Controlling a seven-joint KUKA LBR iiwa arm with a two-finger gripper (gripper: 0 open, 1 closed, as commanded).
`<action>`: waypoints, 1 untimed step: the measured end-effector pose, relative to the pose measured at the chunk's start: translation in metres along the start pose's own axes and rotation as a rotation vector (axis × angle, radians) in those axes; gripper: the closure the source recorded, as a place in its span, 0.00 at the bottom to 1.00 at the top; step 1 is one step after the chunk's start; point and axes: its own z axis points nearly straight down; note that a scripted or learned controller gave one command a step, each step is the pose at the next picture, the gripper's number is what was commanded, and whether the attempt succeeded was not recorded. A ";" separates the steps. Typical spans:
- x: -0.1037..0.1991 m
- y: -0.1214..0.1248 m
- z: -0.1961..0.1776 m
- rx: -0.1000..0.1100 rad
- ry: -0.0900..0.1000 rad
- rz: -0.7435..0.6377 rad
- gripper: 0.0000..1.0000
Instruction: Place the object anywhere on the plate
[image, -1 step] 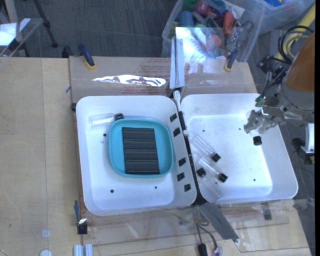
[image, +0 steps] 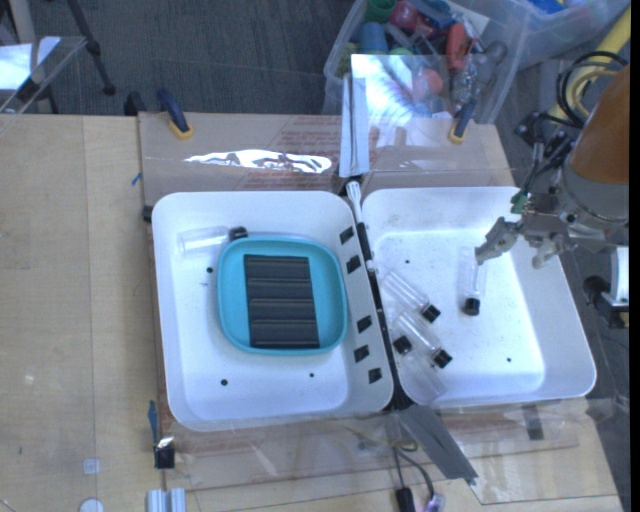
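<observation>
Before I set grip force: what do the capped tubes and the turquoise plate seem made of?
Clear black-capped tubes in the right bin: see-through and glinting, so clear plastic or glass; I cannot tell which. Square turquoise plate: opaque, smooth, slight sheen, probably moulded plastic. Its dark ribbed insert looks matte, perhaps rubber.

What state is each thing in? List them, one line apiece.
Plate: flat in the left bin, a dark ridged block on it.
Tube by the plate: lying in the left bin, off the plate.
Tubes near the divider: lying in the right bin.
Tube under the claw: in the right bin, black cap toward the camera.
Claw: above the right bin.
</observation>
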 end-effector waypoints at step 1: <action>-0.034 -0.037 -0.133 -0.003 0.000 -0.054 0.00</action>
